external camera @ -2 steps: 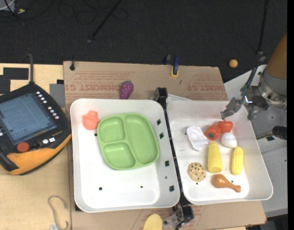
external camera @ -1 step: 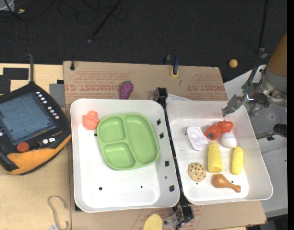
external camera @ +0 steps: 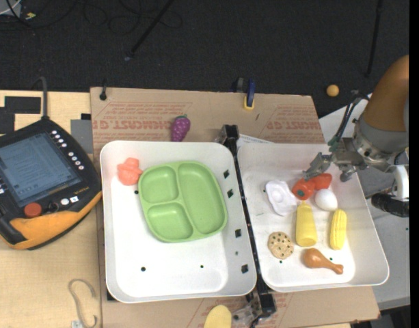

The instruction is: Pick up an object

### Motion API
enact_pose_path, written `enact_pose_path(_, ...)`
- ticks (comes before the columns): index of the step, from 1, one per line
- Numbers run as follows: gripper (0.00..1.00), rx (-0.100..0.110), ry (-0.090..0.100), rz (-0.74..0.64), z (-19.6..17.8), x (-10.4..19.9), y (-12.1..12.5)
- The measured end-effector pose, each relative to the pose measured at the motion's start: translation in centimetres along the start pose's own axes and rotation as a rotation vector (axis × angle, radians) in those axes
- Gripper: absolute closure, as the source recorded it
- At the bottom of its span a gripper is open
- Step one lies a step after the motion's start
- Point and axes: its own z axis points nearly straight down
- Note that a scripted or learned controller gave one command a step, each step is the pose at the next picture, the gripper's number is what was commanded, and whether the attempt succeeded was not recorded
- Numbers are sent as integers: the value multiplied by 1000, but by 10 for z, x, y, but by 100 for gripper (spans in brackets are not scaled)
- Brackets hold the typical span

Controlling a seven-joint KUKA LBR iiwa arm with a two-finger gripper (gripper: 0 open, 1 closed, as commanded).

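My gripper (external camera: 331,170) hangs over the back of the right bin (external camera: 373,268), open, its two dark fingers spread just above a red toy vegetable (external camera: 310,186). Nothing sits between the fingers. Right beside the red piece lie a white egg (external camera: 325,199) and a crumpled white item (external camera: 281,197). Nearer the front are a yellow bottle (external camera: 305,225), a corn cob (external camera: 338,228), a cookie (external camera: 280,244) and a chicken drumstick (external camera: 322,260).
The left bin (external camera: 120,265) bears a green divided plate (external camera: 182,201) and a pink-orange toy (external camera: 129,171). Purple grapes (external camera: 180,127) lie on the cardboard behind it. A teach pendant (external camera: 35,176) sits at far left, and a yellow object (external camera: 218,316) lies below the bins.
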Motion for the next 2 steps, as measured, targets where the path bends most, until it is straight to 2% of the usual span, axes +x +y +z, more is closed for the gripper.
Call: enact_pose_path(2,0,-3,-1,-1,82,11,2)
